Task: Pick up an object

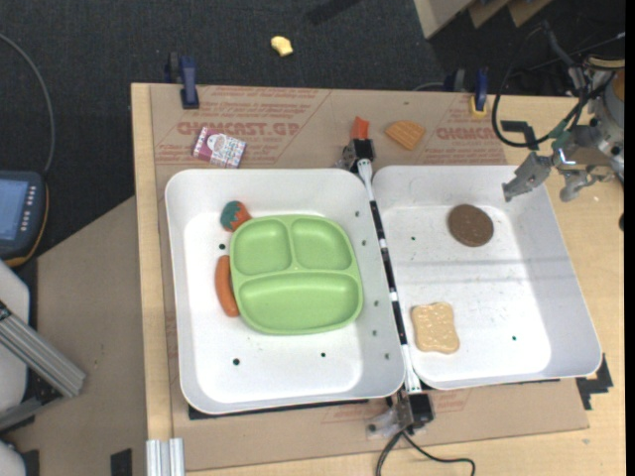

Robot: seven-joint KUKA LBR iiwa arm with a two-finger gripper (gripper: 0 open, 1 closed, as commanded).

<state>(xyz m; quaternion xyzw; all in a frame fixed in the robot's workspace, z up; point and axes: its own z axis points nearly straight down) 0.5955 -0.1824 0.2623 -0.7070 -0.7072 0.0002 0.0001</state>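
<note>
- Left white bin (193, 266): a green three-compartment plastic plate (295, 273) fills its middle; an orange sausage-shaped toy (226, 286) lies along the plate's left edge, and a small red-and-teal toy (234, 214) sits at its upper left corner.
- Right white bin (556, 296): a round brown cookie-like disc (470, 225) lies in the upper middle, a tan cracker-shaped piece (435, 327) at lower left, well apart.
- Gripper (561, 172): at the frame's right edge over the right bin's upper right corner, fingers spread, holding nothing.
- Brown cardboard-covered bench (298, 117) on dark carpet (99, 28).

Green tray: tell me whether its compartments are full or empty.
Empty. All three compartments of the green tray show bare green; the orange piece lies outside, against its left edge.
</note>
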